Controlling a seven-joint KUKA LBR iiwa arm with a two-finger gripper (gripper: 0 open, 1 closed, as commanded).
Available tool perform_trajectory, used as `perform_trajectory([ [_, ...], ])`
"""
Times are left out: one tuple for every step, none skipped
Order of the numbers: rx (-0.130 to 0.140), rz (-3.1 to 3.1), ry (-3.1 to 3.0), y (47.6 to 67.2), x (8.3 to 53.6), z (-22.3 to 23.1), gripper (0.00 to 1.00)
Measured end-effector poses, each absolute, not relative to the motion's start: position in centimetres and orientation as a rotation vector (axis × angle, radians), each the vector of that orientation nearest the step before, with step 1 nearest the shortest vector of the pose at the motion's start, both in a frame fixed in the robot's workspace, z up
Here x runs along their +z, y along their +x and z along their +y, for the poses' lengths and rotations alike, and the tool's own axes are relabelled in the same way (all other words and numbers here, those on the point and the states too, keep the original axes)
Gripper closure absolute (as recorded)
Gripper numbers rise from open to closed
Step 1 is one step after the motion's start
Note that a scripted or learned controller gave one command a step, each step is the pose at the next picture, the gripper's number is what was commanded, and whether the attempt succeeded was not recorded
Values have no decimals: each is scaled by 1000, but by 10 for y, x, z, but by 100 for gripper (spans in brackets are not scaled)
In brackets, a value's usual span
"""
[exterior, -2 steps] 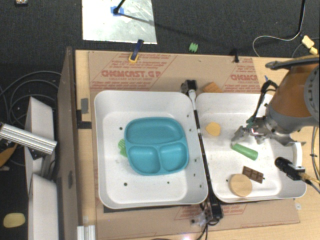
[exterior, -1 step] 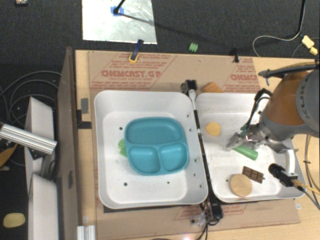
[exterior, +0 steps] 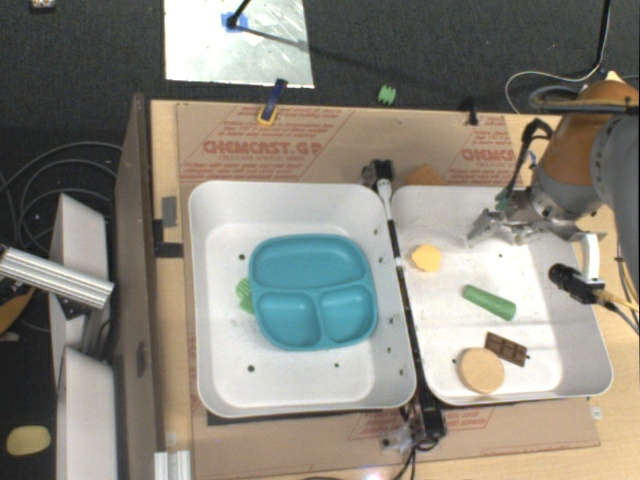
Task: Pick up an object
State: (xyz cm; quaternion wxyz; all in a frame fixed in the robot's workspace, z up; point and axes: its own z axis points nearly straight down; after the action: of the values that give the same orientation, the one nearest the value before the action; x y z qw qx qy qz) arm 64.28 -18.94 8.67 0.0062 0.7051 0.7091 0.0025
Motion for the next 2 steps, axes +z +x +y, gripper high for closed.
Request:
perform_trajectory([
  [5,2218,2214,648,136,-208,0],
  [-1,2227,2222,607,106,-172,0],
])
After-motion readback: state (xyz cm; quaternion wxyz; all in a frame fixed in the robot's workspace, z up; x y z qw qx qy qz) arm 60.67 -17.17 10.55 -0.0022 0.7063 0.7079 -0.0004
